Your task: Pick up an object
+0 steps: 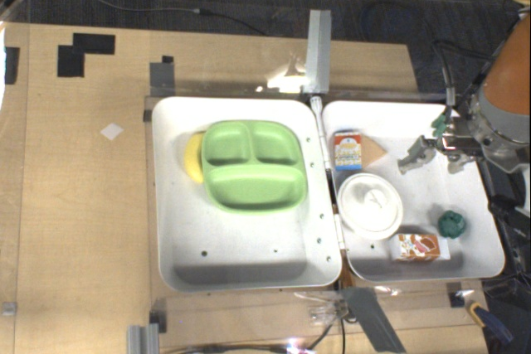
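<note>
My gripper (pixel 435 157) hangs over the right bin (pixel 473 186) near its right side, fingers spread open with nothing between them. Below it lies a small dark green object (pixel 451 223). A white round bowl (pixel 371 204) sits in the middle of that bin, to the gripper's lower left. A small red and blue carton (pixel 348 150) stands at the bin's back left with a tan wedge (pixel 375 152) beside it. A red and white packet (pixel 419 245) lies at the front.
The left bin (pixel 174 178) holds a green divided plate (pixel 251 164) resting over a yellow object (pixel 193 158). A grey metal post (pixel 319 46) stands behind the wall between the bins. Wooden bench surrounds both bins.
</note>
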